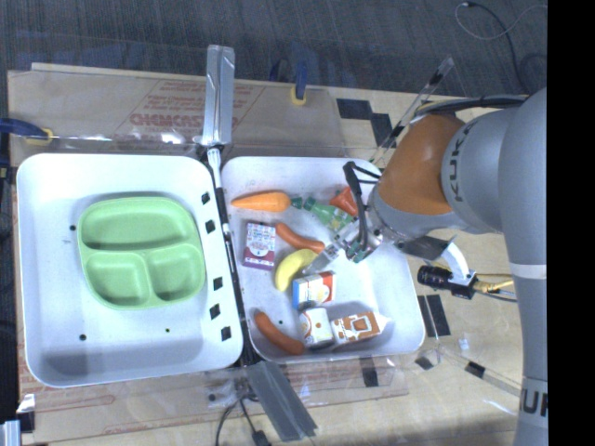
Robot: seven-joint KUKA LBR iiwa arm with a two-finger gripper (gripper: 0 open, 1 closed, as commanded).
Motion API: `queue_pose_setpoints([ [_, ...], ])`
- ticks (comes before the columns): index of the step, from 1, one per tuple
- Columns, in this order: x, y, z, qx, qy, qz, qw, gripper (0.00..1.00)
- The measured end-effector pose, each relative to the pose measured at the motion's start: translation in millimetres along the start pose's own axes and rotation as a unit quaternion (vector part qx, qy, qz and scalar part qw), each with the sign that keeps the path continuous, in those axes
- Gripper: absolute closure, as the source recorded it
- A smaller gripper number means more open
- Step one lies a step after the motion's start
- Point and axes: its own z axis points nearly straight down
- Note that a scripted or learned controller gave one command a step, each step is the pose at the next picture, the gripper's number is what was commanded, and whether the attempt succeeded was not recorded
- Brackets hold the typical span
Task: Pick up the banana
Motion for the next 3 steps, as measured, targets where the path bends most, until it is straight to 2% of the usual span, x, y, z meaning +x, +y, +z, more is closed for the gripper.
queue_pose_setpoints([
  [1, 71, 59, -34, 0.001, 0.001, -0.037, 0.9993, 0.00],
  [2, 80, 53, 2, 0.002, 0.001, -0.066, 0.9978, 0.00],
  [3, 120, 60, -99, 0.001, 0.000, -0.234, 0.9721, 0.00],
])
